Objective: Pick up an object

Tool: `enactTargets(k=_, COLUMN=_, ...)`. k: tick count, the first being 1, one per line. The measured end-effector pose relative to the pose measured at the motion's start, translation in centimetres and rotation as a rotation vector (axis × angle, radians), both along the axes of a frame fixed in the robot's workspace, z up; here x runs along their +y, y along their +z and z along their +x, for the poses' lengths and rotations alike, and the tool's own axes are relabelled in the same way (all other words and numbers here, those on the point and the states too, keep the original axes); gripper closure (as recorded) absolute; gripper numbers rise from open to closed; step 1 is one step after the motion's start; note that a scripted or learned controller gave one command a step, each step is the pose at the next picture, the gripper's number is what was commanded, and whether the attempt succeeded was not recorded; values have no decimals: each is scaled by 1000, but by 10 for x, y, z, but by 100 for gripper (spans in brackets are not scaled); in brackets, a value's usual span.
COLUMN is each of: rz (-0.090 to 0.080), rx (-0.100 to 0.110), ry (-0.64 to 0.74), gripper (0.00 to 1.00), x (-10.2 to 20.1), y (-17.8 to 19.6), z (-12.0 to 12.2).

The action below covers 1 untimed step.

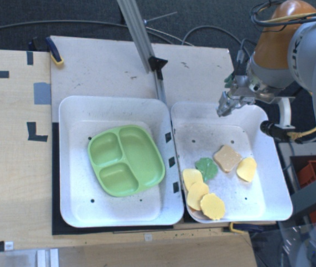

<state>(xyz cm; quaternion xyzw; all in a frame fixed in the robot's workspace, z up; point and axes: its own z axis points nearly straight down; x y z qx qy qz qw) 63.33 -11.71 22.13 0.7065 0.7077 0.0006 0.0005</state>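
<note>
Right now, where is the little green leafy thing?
The green leafy piece lies in the right bin, between the tan bread slice and the yellow rounds.

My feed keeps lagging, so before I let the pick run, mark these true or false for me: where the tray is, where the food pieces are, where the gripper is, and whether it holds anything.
1. The green tray lies in the left bin. True.
2. The food pieces are in the left bin. False: the yellow pieces, green piece and tan piece lie in the right bin.
3. The gripper is over the right bin's far edge. True.
4. The gripper holds the tan piece. False: that piece lies on the bin floor, apart from the gripper.
</note>
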Motion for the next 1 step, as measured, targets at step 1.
enactTargets(k=1, rz=2, rx=3, ry=4, gripper=100, x=50, y=10, z=-17)
